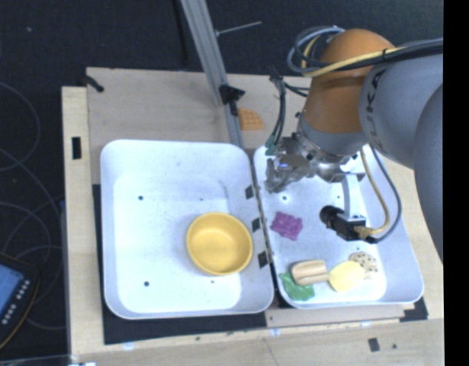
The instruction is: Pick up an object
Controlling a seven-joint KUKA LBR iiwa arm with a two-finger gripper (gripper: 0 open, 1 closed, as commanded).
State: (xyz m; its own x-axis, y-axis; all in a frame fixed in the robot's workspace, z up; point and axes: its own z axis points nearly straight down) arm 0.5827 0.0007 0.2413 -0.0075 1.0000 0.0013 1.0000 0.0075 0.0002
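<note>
My gripper (277, 175) hangs over the near-left part of the right bin (402, 269), close to the divider between the bins. A purple block (287, 225) lies just below it on the bin floor, apart from the gripper. Along the front of the same bin lie a tan cylinder (309, 271), a green piece (297, 288), a yellow lump (346, 277) and a speckled cookie-like piece (363, 261). A yellow bowl (218, 242) sits in the left bin (142, 174).
A black cable connector (339, 223) hangs from the wrist over the middle of the right bin. A grey metal post (207, 48) rises at a slant behind the bins. An orange piece (250, 119) lies on the bench behind the bins.
</note>
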